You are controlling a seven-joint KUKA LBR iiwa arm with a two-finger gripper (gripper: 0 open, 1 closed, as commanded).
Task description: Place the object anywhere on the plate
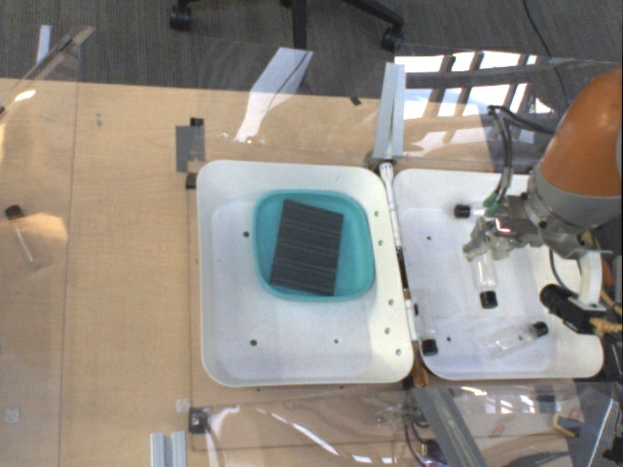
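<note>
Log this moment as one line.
gripper: over right bin, fingers unclear | pad: flat on plate | plate: in left bin | task: looks met

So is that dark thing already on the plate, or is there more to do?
It looks done: the dark ribbed block lies flat on the teal plate in the left bin. The gripper hangs over the right bin, beside a small clear vial. Nothing obvious is left.

Pretty bright and even overall, a bit soft. Sun patches glare at 1 o'clock, with reflections streaking the bench (97,261) at 11.
</note>
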